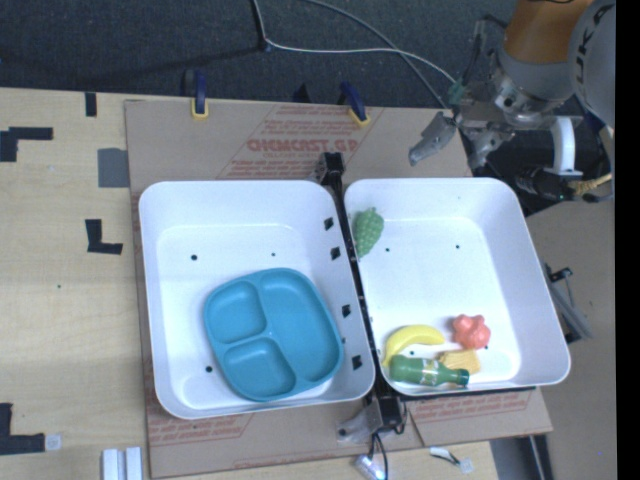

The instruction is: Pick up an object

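Bottle (428, 372) and banana (412, 339) crowd the right bin's (500, 208) near edge; open, empty claw (455, 143) hangs beyond its far rim.

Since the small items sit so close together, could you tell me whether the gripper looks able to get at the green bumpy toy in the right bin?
Probably yes. The green bumpy toy lies alone by the right white bin's left wall, apart from the cluster in the near corner, with nothing over it. The gripper hangs beyond the bin's far rim; the nearby wall may crowd one finger.
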{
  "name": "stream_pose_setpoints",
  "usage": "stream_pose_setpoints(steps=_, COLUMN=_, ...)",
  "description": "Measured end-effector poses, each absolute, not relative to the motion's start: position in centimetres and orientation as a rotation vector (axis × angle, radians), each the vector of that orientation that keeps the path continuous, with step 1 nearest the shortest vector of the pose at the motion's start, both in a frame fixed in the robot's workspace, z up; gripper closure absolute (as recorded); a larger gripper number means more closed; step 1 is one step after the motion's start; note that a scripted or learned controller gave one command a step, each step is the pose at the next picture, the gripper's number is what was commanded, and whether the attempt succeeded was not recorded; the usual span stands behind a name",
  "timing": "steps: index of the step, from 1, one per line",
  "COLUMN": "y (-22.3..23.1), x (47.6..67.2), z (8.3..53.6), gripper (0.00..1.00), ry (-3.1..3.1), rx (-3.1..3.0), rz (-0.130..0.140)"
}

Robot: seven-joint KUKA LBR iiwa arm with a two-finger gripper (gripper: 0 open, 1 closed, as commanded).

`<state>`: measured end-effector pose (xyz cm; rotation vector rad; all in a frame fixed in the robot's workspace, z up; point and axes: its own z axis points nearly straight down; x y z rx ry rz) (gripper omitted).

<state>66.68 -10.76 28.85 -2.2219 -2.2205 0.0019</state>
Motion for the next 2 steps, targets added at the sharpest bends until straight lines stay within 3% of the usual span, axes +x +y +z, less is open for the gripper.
stream_pose_setpoints(steps=1, y=-16.1, x=62.8, z=31.2, gripper=0.0, ry=-2.218, rx=-2.228, rz=0.0)
stream_pose_setpoints(steps=2, y=-10.7, x=55.3, z=21.2, gripper=0.0, ry=-2.22, rx=-2.215, rz=0.006)
